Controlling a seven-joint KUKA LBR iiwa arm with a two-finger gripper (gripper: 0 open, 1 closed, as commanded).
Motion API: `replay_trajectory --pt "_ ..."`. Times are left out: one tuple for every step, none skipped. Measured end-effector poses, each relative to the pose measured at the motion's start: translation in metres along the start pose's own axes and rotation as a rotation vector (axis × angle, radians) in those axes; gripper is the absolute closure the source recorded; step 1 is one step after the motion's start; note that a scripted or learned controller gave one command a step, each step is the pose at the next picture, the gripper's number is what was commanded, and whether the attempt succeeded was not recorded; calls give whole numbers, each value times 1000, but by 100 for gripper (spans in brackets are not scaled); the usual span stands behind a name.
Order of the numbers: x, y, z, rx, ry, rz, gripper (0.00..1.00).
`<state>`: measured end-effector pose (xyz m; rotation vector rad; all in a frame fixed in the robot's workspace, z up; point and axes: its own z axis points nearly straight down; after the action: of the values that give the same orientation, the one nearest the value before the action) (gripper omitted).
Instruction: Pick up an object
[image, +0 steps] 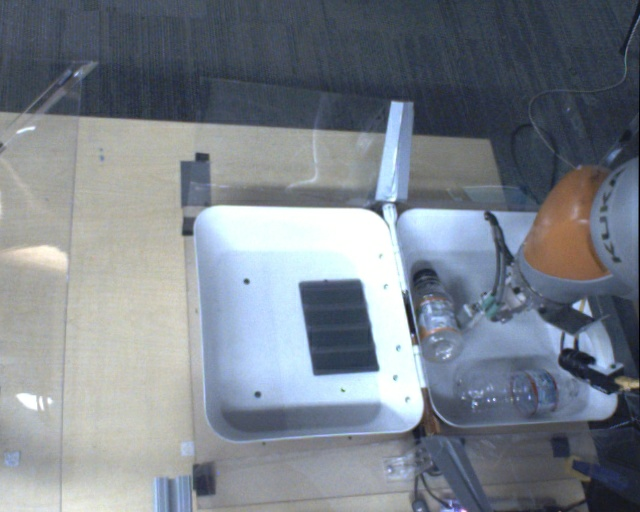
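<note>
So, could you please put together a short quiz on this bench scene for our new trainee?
1. True or false: the dark ridged mat lies in the left bin.
2. How many clear plastic bottles lie in the right bin?
3. Which bottle is nearer the gripper: A, the bottle by the divider, or B, the bottle along the near wall?

Key: 1 true. 2 two. 3 A.
</note>
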<state>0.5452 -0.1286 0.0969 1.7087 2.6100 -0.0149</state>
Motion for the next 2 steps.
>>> replay_trajectory --pt "-13 43 5 4 -13 136 0" --pt "-18 59 5 14 -14 167 0"
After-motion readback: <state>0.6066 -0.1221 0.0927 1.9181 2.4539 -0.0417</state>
